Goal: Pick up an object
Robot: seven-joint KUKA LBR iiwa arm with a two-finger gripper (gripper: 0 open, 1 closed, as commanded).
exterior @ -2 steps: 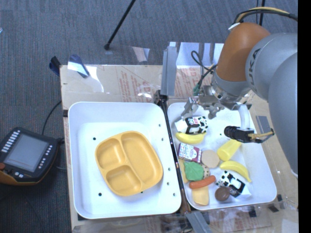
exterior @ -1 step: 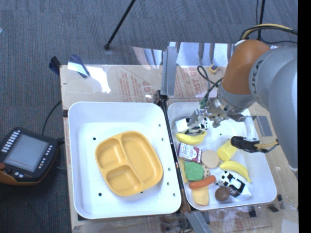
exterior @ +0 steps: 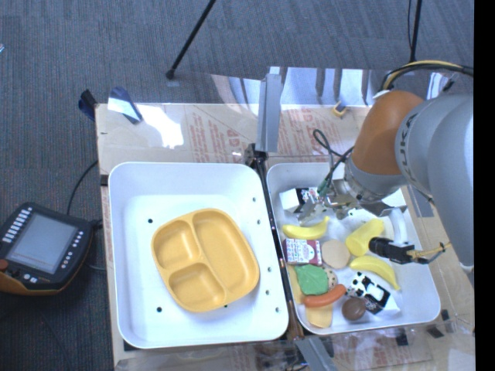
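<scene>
Gripper [exterior: 319, 200] was seen low in the back left part of the right shallow white bin [exterior: 421, 304], hung from the grey arm with the orange band [exterior: 387, 141] that reached in from the right. Whether the end effector was released or clenched could not be told; nothing was seen clearly grasped in it. A curved yellow plastic banana [exterior: 305, 229] was lying just in front of the gripper, touching it or nearly so; which could not be told.

Rest of the right bin's load was found crowded toward the front and middle:
- a small red and white carton [exterior: 302, 250], just in front of the banana
- a round tan disc [exterior: 336, 254], beside the carton on its right
- a green leaf-shaped toy [exterior: 312, 279], in front of the carton
- an orange-red carrot-shaped piece [exterior: 325, 297], lying across the front edge of the green toy
- a brown round ball-like piece [exterior: 354, 308], near the front wall
- a black and white patterned block [exterior: 370, 293], just beside the brown piece
- a second yellow banana [exterior: 377, 270] and a chunky yellow piece [exterior: 363, 236], toward the right side

A yellow three-compartment plastic plate [exterior: 205, 259] was seen lying flat in the middle of the left shallow white bin [exterior: 131, 192], well apart from the gripper. A handheld control pendant with a grey screen [exterior: 40, 246] was seen on the floor left of the bench.
</scene>
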